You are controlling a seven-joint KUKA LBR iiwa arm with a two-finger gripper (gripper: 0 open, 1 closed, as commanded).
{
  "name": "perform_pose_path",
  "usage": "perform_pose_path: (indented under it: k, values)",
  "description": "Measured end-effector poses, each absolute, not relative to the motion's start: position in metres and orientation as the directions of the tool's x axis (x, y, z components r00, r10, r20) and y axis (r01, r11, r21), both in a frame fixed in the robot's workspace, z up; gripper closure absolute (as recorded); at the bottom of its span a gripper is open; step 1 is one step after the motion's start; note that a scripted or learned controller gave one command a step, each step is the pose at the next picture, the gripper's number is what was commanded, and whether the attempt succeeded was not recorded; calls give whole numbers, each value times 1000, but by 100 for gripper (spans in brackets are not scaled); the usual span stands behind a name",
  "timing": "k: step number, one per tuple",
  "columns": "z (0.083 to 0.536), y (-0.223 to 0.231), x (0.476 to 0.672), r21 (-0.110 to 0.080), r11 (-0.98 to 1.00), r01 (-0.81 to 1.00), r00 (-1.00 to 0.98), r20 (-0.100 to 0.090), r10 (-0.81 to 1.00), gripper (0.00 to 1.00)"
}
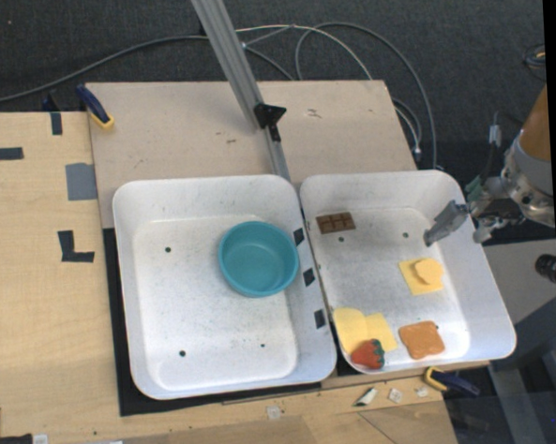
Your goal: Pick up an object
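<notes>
Here the pincer point(444, 223), grip state unclear, hovers at the right bin's point(479, 279) far edge.

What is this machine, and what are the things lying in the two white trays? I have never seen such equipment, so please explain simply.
This is one picture from a camera fixed above a wooden bench, looking down at a slant. The grey robot arm with an orange band reaches in from the right; its two-finger gripper hangs over the right shallow white bin and holds nothing. The left shallow white bin contains a round teal plastic bowl. The right bin contains a small brown chocolate-like bar, a yellow cheese-like wedge, an orange toast-like square, a pale yellow flat piece and a red strawberry-like toy.
</notes>
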State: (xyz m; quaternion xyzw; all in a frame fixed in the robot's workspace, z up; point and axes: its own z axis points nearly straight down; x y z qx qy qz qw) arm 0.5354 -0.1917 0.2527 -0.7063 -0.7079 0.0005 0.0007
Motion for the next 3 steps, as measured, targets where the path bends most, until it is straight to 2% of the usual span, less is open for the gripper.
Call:
perform_pose_path:
  k: [1, 2, 3]
  values:
    - [253, -192, 535, -1, 2, 1000, -2, 0, 1000, 0]
    - [206, -190, 527, -6, 1, 1000, -1, 1, 1000, 0]
    - [158, -195, 532, -7, 1, 1000, -1, 1, 1000, 0]
